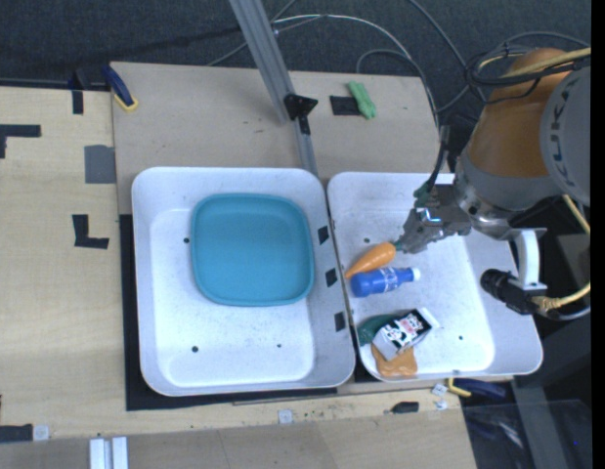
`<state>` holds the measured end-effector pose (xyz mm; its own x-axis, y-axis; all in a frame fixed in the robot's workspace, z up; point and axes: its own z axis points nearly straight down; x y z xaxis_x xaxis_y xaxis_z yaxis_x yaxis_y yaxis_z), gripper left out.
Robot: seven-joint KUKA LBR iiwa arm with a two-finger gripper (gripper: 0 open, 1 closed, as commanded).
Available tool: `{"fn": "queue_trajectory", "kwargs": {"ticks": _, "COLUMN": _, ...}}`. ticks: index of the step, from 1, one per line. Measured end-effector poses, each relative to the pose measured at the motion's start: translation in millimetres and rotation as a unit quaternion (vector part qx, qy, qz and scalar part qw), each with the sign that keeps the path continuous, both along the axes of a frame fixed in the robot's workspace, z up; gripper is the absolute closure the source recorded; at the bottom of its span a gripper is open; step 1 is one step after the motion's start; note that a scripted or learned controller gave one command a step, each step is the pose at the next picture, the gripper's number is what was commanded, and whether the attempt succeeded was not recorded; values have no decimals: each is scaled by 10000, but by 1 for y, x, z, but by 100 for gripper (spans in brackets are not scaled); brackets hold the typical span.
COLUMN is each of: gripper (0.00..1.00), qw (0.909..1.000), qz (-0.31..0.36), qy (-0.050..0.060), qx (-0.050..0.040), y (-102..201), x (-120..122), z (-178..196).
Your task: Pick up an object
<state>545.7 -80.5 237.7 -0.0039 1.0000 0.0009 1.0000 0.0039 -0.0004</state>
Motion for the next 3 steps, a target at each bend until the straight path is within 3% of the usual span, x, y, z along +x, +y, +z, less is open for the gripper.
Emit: {"fn": "queue_trajectory", "kwargs": {"ticks": 3, "gripper": 100, "qw": 10000, "qz": 0, "qy": 6, "qx": -2, "y": 137, "x": 87, "z": 5}}
